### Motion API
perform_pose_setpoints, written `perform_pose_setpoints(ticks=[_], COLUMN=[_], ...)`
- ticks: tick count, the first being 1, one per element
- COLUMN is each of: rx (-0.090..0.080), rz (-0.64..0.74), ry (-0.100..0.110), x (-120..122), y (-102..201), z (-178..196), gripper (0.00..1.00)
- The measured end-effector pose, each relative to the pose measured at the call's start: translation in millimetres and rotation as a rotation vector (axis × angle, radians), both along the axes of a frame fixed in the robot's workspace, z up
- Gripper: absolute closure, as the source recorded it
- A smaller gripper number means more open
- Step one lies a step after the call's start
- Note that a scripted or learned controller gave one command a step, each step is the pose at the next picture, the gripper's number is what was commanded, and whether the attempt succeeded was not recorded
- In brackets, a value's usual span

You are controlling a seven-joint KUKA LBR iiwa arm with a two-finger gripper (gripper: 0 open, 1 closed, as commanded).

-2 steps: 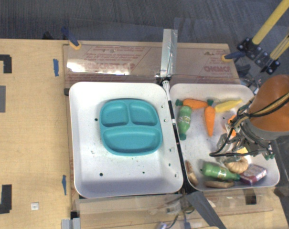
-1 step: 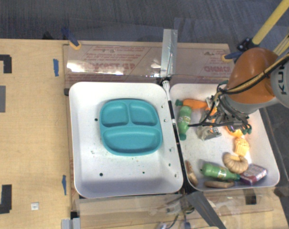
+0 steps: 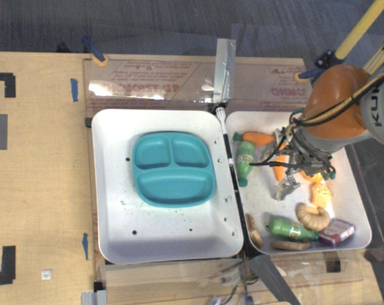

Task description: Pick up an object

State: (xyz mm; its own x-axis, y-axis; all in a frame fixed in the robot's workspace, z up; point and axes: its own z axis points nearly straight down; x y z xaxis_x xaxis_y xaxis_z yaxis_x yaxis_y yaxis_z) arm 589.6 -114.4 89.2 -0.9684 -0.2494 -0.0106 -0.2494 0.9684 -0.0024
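Carrot (image 3: 280, 171) just beside fingers (image 3: 284, 188) — not gripped.

I'm looking at a lab test cell: plywood surface (image 3: 33, 170) with black tape markers (image 3: 2, 84) and taped-down bins (image 3: 109, 189).

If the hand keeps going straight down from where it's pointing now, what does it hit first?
Probably the bare floor of the right bin, below the hand. Depth is unclear from above; the orange piece lies close beside it.
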Motion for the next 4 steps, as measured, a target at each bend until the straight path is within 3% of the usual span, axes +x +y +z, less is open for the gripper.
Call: perform_pose_setpoints(ticks=[1,2,3,4], rx=[0.0,0.0,0.0,-0.002], rz=[0.001,0.001,0.002,-0.001], ry=[-0.017,-0.016,-0.028,-0.013], x=[5,4,7,-1], y=[2,2,3,33], z=[14,14,27,181], gripper=[1.0,0.0,1.0,1.0])
